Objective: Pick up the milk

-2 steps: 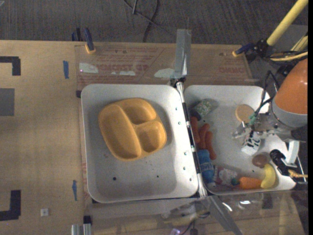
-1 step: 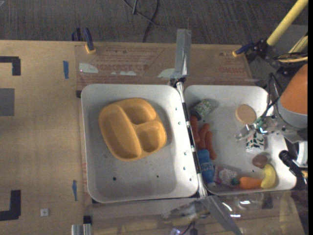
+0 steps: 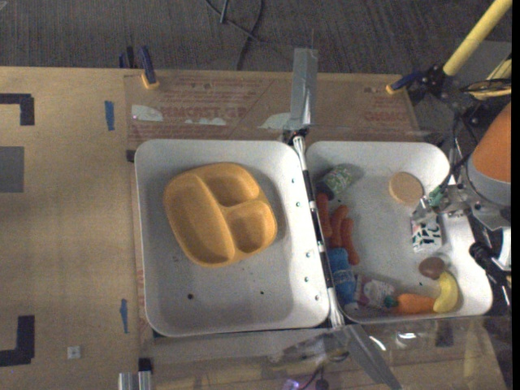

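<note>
- Down on the plywood bench [image 3: 65,242], two shallow white bins sit side by side, smooth and round-cornered, the left bin [image 3: 162,299] and the right bin [image 3: 370,218].
- In the left bin, a glossy orange divided plate [image 3: 219,212] with three soft-edged wells, lying a little askew.
- The milk [image 3: 426,234] is in the right bin, near its right wall: a small boxy carton, white with dark cow-like patches.
- The gripper [image 3: 439,204] is right over the carton's upper end, metal parts glinting; how the jaws stand, I cannot tell from this angle.
- The arm's rounded orange band [image 3: 496,153] bulges in at the right edge.
- Just up and left of the carton, a flat tan round disc [image 3: 405,188].
- Below it, a brownish oval lump [image 3: 431,266], then a curved yellow banana [image 3: 446,292] touching an orange carrot [image 3: 415,303].
- Along the bin's left wall, reddish sausage shapes [image 3: 337,226] and a blue item [image 3: 340,270].
</note>
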`<control>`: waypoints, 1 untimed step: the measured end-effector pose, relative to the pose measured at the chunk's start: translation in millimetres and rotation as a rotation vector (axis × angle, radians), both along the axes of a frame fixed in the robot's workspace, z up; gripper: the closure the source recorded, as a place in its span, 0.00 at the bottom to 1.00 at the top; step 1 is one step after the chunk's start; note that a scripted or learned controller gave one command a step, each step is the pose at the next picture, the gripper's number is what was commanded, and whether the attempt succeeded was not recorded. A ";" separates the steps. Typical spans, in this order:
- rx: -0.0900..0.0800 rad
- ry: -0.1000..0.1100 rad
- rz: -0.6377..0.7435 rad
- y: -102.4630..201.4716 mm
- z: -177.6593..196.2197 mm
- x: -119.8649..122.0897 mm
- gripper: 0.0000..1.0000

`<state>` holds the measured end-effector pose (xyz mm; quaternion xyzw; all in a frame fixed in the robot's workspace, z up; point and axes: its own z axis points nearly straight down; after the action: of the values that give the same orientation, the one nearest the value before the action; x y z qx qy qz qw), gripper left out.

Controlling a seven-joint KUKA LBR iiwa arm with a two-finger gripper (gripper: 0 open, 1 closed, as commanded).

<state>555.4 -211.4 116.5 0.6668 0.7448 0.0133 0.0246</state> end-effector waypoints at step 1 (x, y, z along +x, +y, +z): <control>0.000 0.003 0.000 0.1 -1.1 -0.7 0.00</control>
<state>554.7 -211.4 115.5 0.6668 0.7448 0.0125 0.0233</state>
